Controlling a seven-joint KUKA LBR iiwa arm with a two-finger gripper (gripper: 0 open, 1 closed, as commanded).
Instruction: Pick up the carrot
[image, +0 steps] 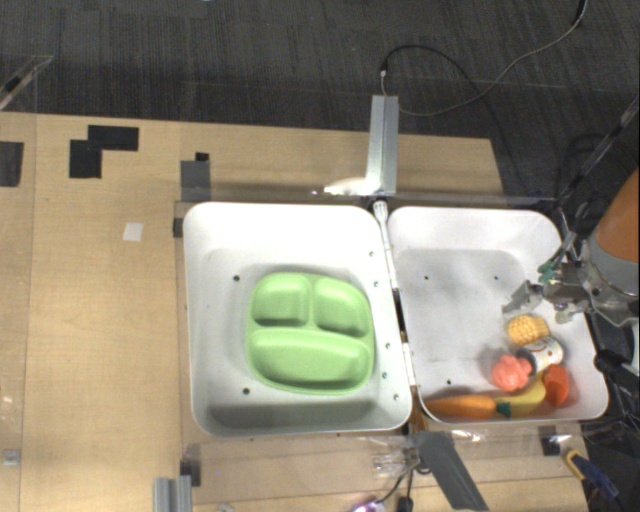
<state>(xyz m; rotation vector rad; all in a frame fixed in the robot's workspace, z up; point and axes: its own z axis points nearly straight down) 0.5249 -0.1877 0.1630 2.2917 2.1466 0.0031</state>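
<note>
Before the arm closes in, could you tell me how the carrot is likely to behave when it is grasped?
The carrot looks like a smooth, tapered toy, so it is probably stiff and light. Its rounded shape may let it roll or slip. It lies along the right bin's near wall, which could crowd a grasp.

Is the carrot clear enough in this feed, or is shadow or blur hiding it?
Camera view: even lighting, no harsh glare; the carrot reads plainly orange against the right bin's front wall, in soft shadow; the picture is low in detail, so the gripper and the small toys beside it look blurred.
</note>
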